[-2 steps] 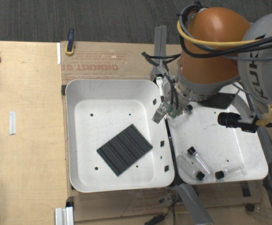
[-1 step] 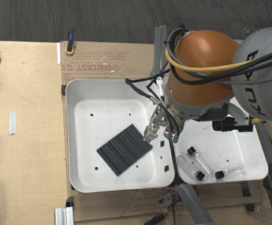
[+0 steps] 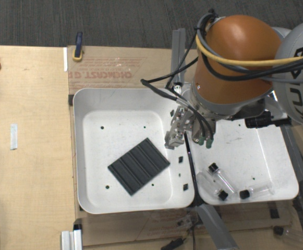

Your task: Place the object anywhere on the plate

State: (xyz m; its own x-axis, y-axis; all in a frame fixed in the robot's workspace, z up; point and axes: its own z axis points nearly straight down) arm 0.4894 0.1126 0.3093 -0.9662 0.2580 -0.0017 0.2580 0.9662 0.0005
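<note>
the gripper (image 3: 185, 134) is seen above the divide between the two white bins; whether anything is gripped cannot be told. the dark ribbed plate (image 3: 139, 166) lies down-left of it, the clear objects (image 3: 221, 181) down-right.

plate (image 3: 138, 166): dark, ribbed, square; lay flat and turned diagonally on the left bin's (image 3: 88, 202) floor.

A dark grey plate (image 3: 138, 165) with raised parallel ribs lies in the left white bin (image 3: 88, 191). The right white bin (image 3: 276, 139) holds clear tubes (image 3: 221, 181) with black caps. The desk (image 3: 31, 165) is pale tan; the arm (image 3: 234, 61) is grey, banded orange.
</note>
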